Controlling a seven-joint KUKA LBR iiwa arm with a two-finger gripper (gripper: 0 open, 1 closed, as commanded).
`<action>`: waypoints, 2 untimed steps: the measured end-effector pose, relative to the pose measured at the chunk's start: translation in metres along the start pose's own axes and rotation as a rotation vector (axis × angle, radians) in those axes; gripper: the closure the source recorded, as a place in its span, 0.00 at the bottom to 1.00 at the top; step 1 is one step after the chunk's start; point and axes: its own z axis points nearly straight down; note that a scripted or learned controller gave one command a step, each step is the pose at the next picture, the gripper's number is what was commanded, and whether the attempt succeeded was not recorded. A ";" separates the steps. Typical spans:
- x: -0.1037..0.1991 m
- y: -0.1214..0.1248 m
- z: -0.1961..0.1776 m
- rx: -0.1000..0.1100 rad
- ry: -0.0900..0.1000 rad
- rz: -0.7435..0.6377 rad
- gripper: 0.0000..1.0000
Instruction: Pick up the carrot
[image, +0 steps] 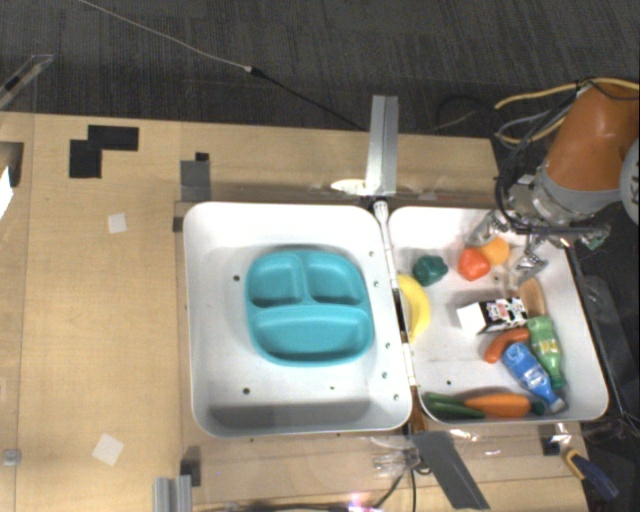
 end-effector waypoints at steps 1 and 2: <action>-0.033 0.039 0.005 0.007 -0.001 -0.014 0.00; -0.019 0.026 0.009 -0.007 0.009 0.267 0.00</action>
